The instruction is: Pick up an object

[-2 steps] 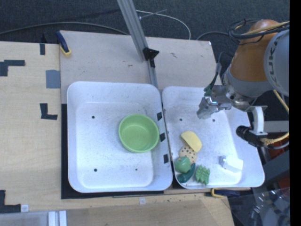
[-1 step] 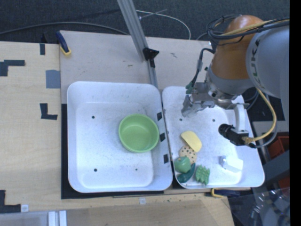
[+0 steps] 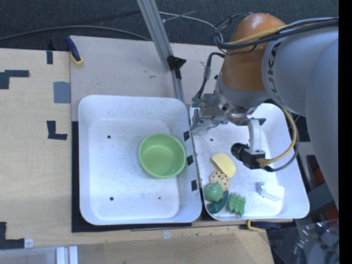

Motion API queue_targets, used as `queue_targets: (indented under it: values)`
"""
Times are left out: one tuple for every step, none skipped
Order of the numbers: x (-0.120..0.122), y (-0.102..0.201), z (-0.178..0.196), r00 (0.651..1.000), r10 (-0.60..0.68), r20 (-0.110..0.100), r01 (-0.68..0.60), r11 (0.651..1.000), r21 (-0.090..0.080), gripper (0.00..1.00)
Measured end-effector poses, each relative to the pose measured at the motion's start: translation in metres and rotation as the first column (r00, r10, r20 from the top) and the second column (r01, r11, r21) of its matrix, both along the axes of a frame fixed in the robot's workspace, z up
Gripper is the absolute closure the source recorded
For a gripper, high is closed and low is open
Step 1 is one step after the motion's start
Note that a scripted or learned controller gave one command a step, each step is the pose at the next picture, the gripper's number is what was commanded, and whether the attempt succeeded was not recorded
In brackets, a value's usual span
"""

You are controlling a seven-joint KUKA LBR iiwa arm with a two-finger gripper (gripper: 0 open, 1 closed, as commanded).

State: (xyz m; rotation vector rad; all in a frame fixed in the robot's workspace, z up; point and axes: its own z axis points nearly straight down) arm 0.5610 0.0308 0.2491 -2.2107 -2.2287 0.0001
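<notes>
The arm (image 3: 297,54) is reaching in from the right, and its gripper (image 3: 204,121) is hanging over the near-left part of the right bin (image 3: 294,202), beside the divide between the bins. How far the fingers are standing apart cannot be told. A yellow piece (image 3: 224,164), a dotted tan piece (image 3: 218,179), green toys (image 3: 223,198) and a white block (image 3: 270,191) are lying in the right bin, apart from the gripper. A green bowl (image 3: 161,155) is sitting in the left bin (image 3: 99,147).
</notes>
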Motion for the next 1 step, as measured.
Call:
queue_targets:
  values:
    - [0.0065, 0.0558, -0.0164, 1.000, -0.001, -0.001, 0.001, 1.000, -0.001, 1.00]
